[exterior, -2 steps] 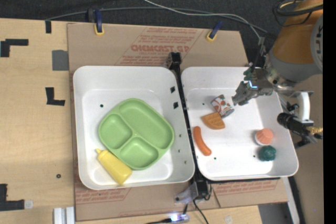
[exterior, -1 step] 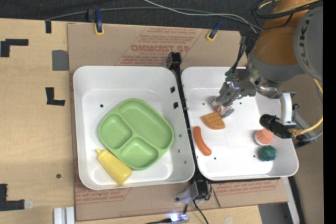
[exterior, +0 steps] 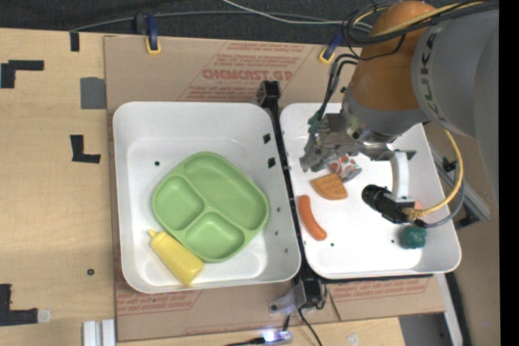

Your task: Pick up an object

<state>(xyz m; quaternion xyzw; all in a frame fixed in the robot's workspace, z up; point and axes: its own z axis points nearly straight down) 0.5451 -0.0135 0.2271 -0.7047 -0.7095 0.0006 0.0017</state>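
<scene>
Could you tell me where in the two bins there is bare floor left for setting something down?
Left bin: the back strip behind the green plate. Right bin: the front strip between the sausage and the teal ball. Crowded around the gripper, by the orange wedge.

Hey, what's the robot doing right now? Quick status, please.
Gripper low in right bin, next to orange wedge. No hold confirmed. Red sausage and small red-white item close by.
</scene>
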